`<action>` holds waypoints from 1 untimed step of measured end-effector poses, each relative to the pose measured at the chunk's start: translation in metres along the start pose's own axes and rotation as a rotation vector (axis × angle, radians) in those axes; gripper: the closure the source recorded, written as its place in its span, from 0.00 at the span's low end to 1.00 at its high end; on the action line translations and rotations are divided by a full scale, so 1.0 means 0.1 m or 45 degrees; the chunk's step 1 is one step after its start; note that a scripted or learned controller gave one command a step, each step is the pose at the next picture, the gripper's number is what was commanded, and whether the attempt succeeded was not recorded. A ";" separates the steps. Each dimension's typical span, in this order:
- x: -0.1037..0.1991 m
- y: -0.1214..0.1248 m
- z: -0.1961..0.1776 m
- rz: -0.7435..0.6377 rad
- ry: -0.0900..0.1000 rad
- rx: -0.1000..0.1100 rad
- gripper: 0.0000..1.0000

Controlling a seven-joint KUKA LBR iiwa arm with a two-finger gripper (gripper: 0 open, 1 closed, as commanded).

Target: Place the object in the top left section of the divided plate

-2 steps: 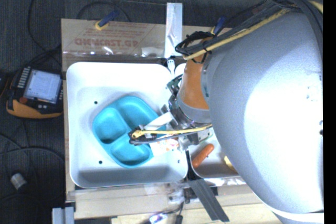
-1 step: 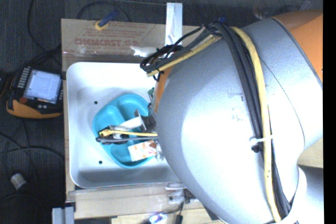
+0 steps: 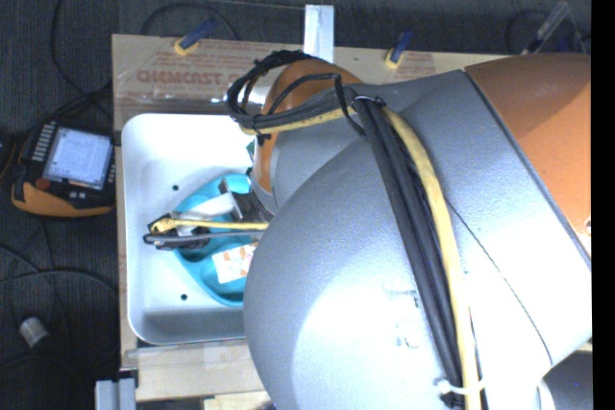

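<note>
The grey arm [image 3: 413, 235] is looming over most of the white bin [image 3: 144, 206], hiding much of the blue plate [image 3: 207, 276] lying in the bin's lower middle. A thin yellow-tipped stick [image 3: 207, 226], likely the object, is lying across the plate's upper edge. The gripper [image 3: 238, 192] is hovering just above the plate; I cannot tell its opening or hold, so the next placement should be aiming squarely inside the section's ridges.

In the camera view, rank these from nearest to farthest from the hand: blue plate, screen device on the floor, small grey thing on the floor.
1. Blue plate: in the left bin, right under the hand.
2. Screen device: on the floor, left of the bin.
3. Small grey thing: on the floor, lower left corner.
</note>
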State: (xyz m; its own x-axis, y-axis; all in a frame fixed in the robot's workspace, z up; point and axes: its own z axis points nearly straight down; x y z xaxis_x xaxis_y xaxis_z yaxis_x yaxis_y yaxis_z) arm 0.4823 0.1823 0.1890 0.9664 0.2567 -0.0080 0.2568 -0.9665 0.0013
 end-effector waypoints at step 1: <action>-0.10 0.54 0.76 -0.087 0.016 -0.007 1.00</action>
State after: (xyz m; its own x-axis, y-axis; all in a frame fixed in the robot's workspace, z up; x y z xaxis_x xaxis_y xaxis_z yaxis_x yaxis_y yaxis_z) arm 0.4857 0.1272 0.1128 0.9467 0.3222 0.0042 0.3221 -0.9467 0.0068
